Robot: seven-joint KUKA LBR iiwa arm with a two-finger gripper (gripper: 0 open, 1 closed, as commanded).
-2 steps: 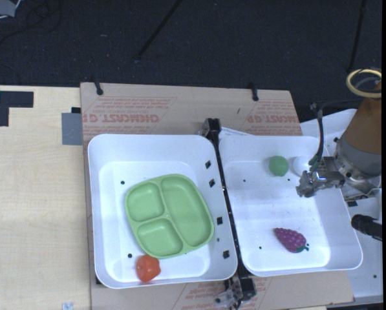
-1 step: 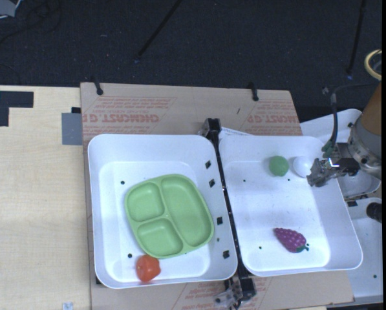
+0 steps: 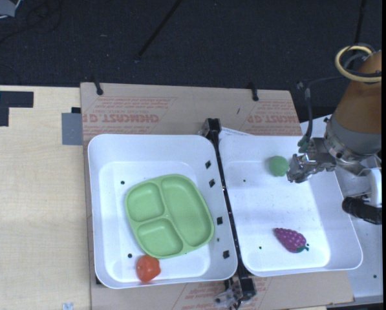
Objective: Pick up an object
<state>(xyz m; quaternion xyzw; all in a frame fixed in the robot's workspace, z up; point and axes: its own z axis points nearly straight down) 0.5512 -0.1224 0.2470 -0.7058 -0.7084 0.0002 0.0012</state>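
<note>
In the right bin, a small green ball lies near the back. A purple bunch of grapes lies toward the front. The gripper hangs at the ball's right side, low over the bin floor, close to the ball or touching it. Nothing shows between the gripper's fingers. The left bin holds a green divided plate and an orange-red fruit at its front edge.
The grey arm with its orange band enters from the right, over the right bin's far rim. A black clamp strip runs between the two bins. Cardboard lies behind them, and bare bin floor spreads between ball and grapes.
</note>
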